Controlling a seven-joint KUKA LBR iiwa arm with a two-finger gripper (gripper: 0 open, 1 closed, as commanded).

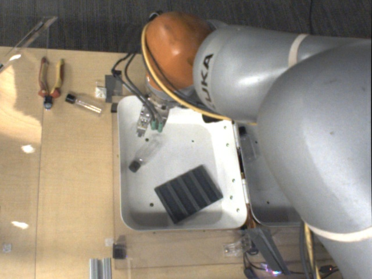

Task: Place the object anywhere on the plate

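At 10 o'clock from the black plate point(188, 193), apart from it, lies the clear tube point(145, 153), probably light, stiff, slick and apt to roll, best pinched mid-barrel; the tool point(149, 122) hangs at its 12 o'clock, apart or together I cannot tell.

The two-finger gripper point(149, 122) hangs over the far-left corner of the shallow white left bin point(229, 156), just inside its rim. Directly below it lies a small clear tube with a dark cap point(142, 157), the nearest obstacle. Beyond that, toward the near wall, a dark ribbed rectangular plate point(188, 193) sits tilted across the floor. Bare white floor lies open to the gripper's right and between tube and plate. Outside the rim, on the wooden bench point(70, 179) to the gripper's left, rest red-handled pliers point(50, 80) and a second clear vial point(83, 103). The bulky grey arm point(279, 97) blocks the right side.
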